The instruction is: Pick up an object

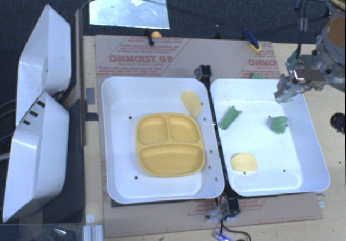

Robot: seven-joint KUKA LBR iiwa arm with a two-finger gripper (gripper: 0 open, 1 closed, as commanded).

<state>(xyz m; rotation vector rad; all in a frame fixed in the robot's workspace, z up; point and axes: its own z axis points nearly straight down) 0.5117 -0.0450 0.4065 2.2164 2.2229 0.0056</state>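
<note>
The gripper [286, 89] is hanging over the far right corner of the right bin [308, 180], above the floor and pinching nothing. Whether its claw is spread or pressed together I cannot tell; the tip is small and blurred against the white.

Taking the gripper as the landmark: the round green piece [279, 124] is lying just below it toward the camera, the nearest candidate. The green stick [229, 118] is sitting farther left, near the divider [215, 126] between the bins. The yellow disc [244, 162] is resting well down and left, toward the bin's near side. Across the divider, in the left bin [116, 142], a divided yellow tray [170, 144] is lying flat with a pale yellow piece [191, 103] touching its far right corner.

The risks, as I judge them:
- The green piece is small and rounded, so a descent slightly off centre is likely to be nudging it aside rather than closing on it.
- The gripper is sitting close to the bin's far wall, so a straight drop from here could be striking the rim or landing on bare floor.
- The yellow disc looks flat and low; fingers coming down on it may be sliding over the top.
- The stick lies at a slant, so jaws not turned across it could be pushing it toward the divider.
</note>
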